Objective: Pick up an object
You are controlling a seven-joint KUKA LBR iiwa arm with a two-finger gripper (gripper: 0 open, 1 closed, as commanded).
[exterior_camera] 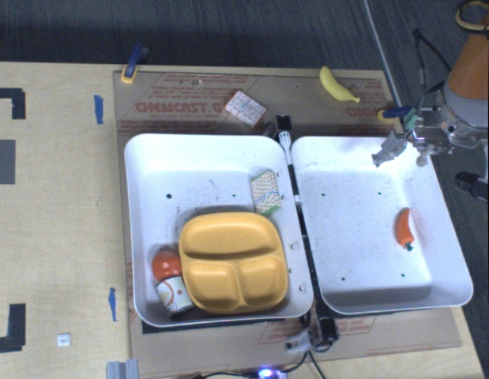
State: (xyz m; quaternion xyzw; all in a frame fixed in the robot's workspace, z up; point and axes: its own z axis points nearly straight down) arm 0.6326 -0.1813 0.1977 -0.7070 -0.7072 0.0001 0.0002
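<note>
A small orange carrot-like toy (404, 227) lies in the right bin (362, 275), near its right wall. The left bin (149, 172) holds a yellow divided tray (232, 260), a small patterned packet (265, 191) leaning by its right wall, and a red-topped can (170, 281) at the front left. My gripper (402, 150) hangs over the far right corner of the right bin, up and away from the carrot toy. Its two fingers are spread apart, with nothing between them.
Behind the bins on the brown board lie a yellow banana (337, 85) and a patterned packet (245, 108). A blue and yellow clamp (133, 62) sits at the board's far left corner. The arm enters from the right edge.
</note>
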